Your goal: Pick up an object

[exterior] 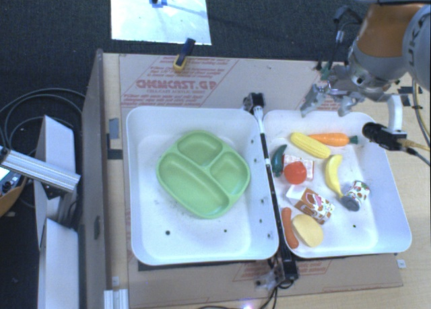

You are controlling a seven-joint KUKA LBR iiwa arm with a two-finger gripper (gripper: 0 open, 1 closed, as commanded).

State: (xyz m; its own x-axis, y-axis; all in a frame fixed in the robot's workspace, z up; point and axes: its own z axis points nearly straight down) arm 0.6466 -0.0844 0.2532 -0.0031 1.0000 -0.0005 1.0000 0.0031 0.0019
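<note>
Objects for picking lay in the right bin (394,233): a corn cob (309,145) and a carrot (330,139) near the far wall, touching at one end; a banana (333,174) just right of them; a tomato (295,172) resting against a small white-and-red packet (304,164); and a dark green vegetable (278,159) by the divider between the bins. Nearer the camera sat a red-and-brown carton (314,205), a yellow round piece (308,230) and a sausage (288,226) along the left wall. A small printed can (359,191) lay on its side near the banana's lower end, touching a grey disc (349,202).

The left bin (145,233) held a green sectioned plate (203,174), slightly tilted in view.

The gripper (332,101) hung above the far edge of the right bin, over the rim and the cardboard (202,75) behind it, apart from every object. Its two fingers (311,102) pointed down, spread apart, with nothing between them. The arm (390,25), with its orange band, reached in from the upper right. A black cylinder (380,134) stuck out over the bin's right far corner, beside the carrot's green end.
</note>
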